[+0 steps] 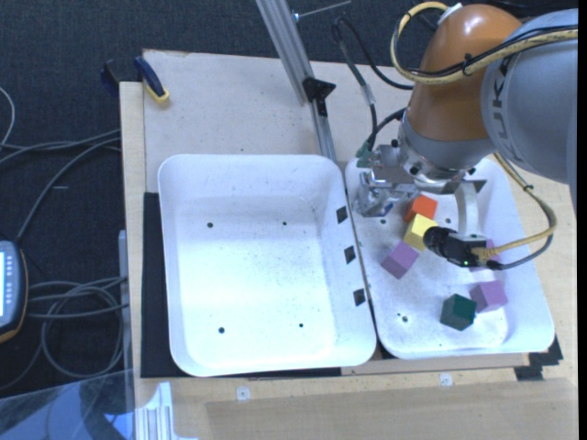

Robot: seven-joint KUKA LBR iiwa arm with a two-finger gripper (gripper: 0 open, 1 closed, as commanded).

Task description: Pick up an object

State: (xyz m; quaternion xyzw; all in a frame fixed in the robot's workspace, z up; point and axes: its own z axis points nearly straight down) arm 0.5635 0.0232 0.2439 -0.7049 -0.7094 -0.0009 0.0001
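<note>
My gripper point(374, 198) hangs over the upper left part of the right bin point(523, 246), close to the wall it shares with the left bin. Just to its right lie an orange block point(425, 207) and a yellow block point(418, 233), side by side. A purple block point(400, 260) sits a little below the gripper. Toward the bin's front right are a dark green block point(458, 312) and a smaller purple block point(490, 294). The arm's wrist covers the bin's upper part.
The left bin point(183, 200) stands beside the right one, their walls meeting near the gripper. A slanted metal rail point(292, 49) runs down behind the bins. A yellow cable with a black connector point(449, 246) hangs over the blocks.
</note>
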